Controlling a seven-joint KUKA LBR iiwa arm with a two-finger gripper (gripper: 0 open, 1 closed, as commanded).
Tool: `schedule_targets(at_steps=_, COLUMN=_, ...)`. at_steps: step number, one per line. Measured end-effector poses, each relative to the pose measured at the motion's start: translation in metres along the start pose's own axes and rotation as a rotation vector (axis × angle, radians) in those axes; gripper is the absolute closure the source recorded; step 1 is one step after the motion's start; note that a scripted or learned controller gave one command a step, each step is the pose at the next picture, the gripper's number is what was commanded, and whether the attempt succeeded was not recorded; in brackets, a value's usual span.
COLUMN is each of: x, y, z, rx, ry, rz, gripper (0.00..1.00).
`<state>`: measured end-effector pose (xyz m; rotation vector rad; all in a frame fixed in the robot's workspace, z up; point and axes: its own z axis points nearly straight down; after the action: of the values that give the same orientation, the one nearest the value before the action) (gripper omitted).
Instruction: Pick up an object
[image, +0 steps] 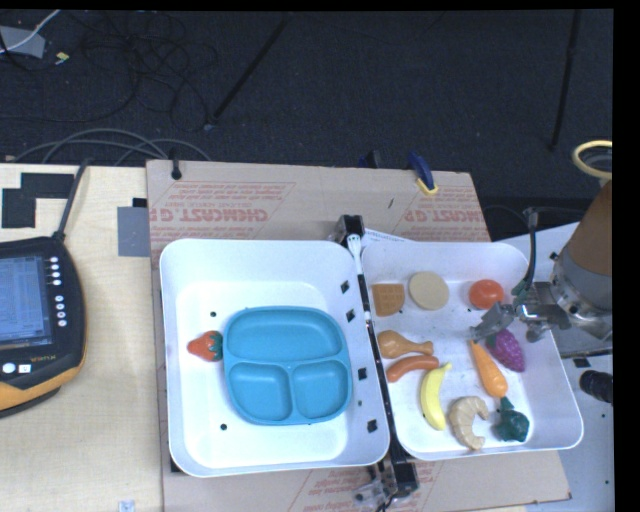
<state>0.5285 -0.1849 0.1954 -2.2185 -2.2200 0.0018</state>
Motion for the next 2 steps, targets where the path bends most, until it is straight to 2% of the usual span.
schedule_targets(at_steps=1, x=-0.001, y=0.0, z=-0.01, rx=0.001, ry=0.001, rz=0.0, gripper=1.0)
schedule_targets(at_steps=2, x=0.044, y=-0.034, z=-0.117, rx=-0.01, ry=-0.001, rz=-0.004, gripper=1.0)
